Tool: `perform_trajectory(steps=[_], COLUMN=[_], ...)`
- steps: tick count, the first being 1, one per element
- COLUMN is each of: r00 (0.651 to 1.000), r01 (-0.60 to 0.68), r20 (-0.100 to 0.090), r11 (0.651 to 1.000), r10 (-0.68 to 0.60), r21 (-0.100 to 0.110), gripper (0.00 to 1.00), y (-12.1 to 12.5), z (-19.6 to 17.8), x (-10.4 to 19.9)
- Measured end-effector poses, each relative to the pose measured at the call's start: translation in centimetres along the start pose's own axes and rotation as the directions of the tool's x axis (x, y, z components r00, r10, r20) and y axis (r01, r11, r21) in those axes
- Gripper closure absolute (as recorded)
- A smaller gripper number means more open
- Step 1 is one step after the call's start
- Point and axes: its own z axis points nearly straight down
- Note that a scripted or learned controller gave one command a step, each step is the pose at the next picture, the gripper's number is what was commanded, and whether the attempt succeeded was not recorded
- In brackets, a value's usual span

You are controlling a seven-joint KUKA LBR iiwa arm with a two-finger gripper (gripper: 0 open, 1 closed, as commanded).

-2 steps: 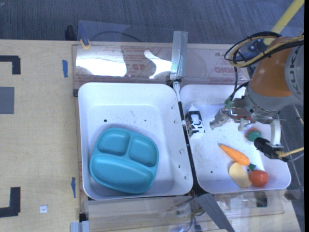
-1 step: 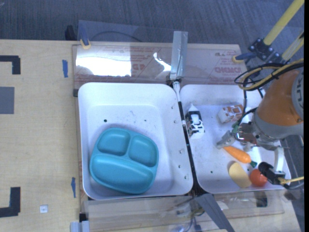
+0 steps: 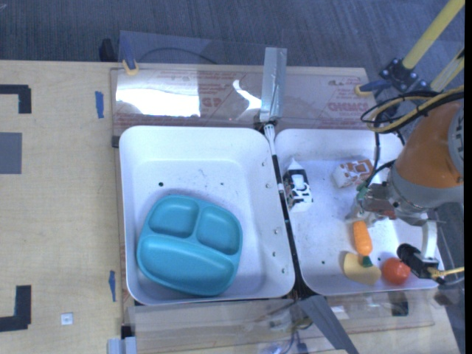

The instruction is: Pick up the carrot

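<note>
The carrot (image 3: 361,237) is a short orange piece with a green end, lying near the front of the right bin (image 3: 321,223). My gripper (image 3: 367,206) hangs just behind the carrot's upper end, under the grey wrist and orange band, close to it or touching it. The carrot lies on the bin floor.
A yellow piece (image 3: 359,267) and a red tomato (image 3: 396,271) lie just in front of the carrot. A small brown and white box (image 3: 352,172) sits at the back, and a black and white item (image 3: 297,187) rests by the divider. The left bin (image 3: 147,153) holds a blue divided plate (image 3: 192,243).
</note>
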Motion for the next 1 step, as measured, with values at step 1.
perform_trajectory(steps=[1], r00=[1.0], r01=[0.001], r20=[0.0], r11=[1.0], r10=[-0.001], r21=[0.002], gripper=[0.0], y=[-0.04], z=[0.07], x=[0.0])
